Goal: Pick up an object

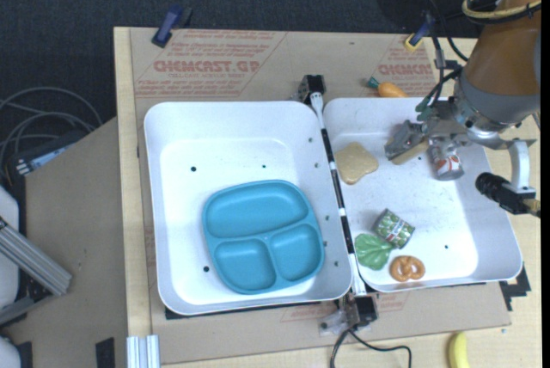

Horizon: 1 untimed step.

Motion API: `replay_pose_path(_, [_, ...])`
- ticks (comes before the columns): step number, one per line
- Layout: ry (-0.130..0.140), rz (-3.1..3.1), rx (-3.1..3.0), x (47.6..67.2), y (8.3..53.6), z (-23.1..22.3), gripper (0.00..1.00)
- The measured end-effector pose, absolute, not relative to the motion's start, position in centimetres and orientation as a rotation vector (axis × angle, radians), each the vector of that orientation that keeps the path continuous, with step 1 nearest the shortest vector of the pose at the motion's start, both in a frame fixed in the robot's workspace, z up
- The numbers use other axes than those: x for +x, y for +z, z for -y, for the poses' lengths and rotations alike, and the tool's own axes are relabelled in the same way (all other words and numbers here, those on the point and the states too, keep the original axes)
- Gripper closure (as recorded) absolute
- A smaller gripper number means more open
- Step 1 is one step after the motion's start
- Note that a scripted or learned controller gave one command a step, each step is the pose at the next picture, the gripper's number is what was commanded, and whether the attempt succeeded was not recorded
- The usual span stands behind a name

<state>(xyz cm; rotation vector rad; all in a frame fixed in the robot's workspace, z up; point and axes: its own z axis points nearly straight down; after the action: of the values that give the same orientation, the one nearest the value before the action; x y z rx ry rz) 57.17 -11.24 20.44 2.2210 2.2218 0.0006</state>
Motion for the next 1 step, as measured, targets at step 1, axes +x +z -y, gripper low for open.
replay_pose_path(1, [-0.003, -2.223, 2.225, 52.13, 11.67, 11.24, 0.00])
